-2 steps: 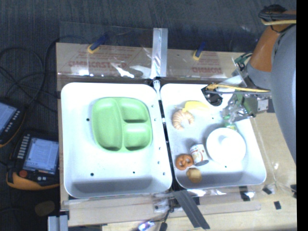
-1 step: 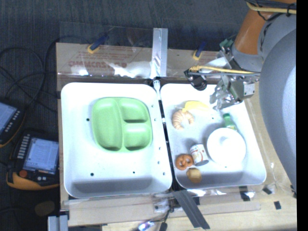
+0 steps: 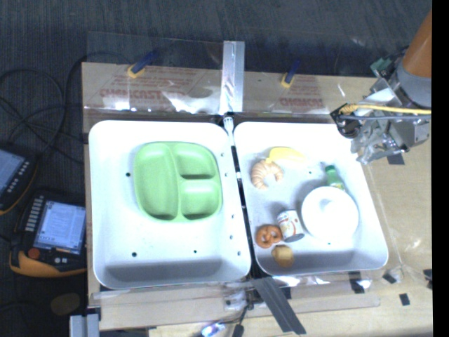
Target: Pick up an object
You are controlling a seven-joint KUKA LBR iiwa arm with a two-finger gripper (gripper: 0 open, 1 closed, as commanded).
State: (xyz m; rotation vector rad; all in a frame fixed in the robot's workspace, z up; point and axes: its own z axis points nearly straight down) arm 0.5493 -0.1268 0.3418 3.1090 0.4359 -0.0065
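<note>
The right bin (image 3: 372, 258) holds several small items. A croissant (image 3: 265, 173) lies next to a yellow piece (image 3: 284, 154) at the back. A green bottle (image 3: 333, 176) rests behind a white round dish (image 3: 330, 213). A small can (image 3: 290, 225), a glazed donut (image 3: 266, 236) and a brown lump (image 3: 283, 255) sit toward the front. My gripper (image 3: 375, 148) hangs by the bin's back right corner, above its rim and apart from every item. Nothing is visibly held in it.
The left bin (image 3: 112, 258) carries a green divided plate (image 3: 179, 181). A metal divider strip (image 3: 231, 83) and clear plastic sheeting run along the back of the bench. Tablets and cables lie on the floor at the left.
</note>
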